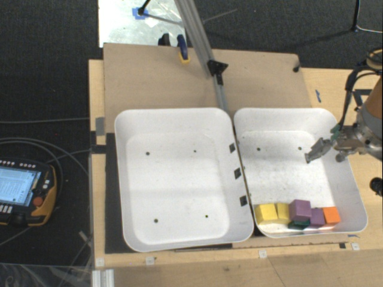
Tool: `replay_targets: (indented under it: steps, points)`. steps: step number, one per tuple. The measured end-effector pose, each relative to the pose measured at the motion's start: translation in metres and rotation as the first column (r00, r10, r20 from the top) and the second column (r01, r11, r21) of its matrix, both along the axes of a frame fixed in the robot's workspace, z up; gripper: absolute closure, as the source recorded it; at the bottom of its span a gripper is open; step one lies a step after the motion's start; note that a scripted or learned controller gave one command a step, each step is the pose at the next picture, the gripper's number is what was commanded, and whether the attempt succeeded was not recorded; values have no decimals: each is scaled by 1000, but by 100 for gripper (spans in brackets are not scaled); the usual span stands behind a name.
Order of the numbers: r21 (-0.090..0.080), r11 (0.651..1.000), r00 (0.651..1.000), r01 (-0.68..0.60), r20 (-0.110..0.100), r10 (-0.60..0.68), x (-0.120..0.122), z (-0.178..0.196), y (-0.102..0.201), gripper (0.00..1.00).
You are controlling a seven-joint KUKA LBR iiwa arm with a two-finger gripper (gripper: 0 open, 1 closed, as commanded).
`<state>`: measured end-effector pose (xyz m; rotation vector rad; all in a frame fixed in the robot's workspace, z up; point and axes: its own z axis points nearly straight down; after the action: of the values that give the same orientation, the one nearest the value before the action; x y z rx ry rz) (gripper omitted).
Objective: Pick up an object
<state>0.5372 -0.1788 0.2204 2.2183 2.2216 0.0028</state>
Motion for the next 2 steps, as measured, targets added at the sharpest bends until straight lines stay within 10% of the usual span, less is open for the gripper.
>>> replay_targets:
  steps: [1, 2]
  points:
    - [4, 1000, 1000, 1, -9, -1, -36, -100, 35, 0]
    - [-1, 1000, 1000, 1, 3, -1, -32, -85, 32, 100]
